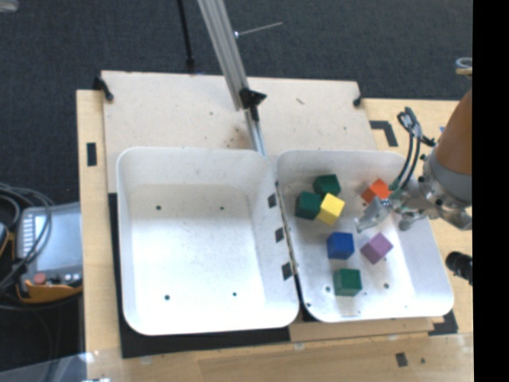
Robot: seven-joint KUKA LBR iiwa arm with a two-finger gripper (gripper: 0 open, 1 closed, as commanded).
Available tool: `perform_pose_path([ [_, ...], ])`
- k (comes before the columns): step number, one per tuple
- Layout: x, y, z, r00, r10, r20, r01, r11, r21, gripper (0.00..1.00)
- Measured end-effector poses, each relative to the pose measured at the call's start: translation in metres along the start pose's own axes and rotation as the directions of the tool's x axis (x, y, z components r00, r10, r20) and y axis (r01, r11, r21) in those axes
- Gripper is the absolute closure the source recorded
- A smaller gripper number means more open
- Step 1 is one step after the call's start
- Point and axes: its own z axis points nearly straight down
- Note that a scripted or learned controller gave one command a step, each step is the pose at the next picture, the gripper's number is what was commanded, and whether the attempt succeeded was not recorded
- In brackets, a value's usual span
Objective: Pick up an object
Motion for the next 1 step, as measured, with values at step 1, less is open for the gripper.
perform_pose_path([
  [1, -0.0004, 0.0, -0.0001, 1.0, 0.003, 0.0, -0.003, 1.0, -0.001, 0.0],
])
